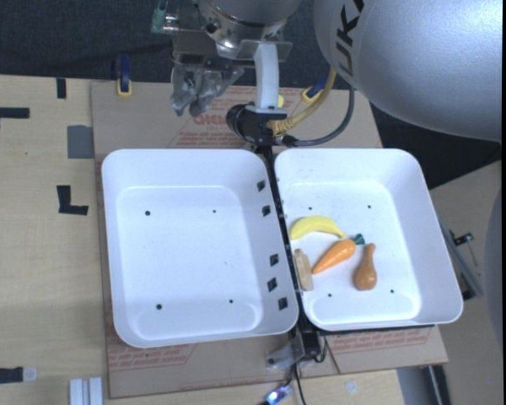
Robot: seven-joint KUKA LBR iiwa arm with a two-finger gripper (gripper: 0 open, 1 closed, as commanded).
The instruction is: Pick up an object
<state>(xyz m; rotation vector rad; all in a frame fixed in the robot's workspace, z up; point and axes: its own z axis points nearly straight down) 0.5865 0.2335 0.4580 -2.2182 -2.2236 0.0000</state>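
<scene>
Hovering above the left shallow white plastic bin (122, 226) — gripper (198, 91) carrying nothing, finger state unclear. Next: reaching for the orange toy carrot (335, 255) beside the yellow banana (316, 226).

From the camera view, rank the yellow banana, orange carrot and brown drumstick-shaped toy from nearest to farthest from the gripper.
Gripper sits above the bins' far edge.
1. Yellow banana, right bin, uppermost.
2. Orange carrot, just below the banana.
3. Brown drumstick-shaped toy, farthest right and lowest.
</scene>
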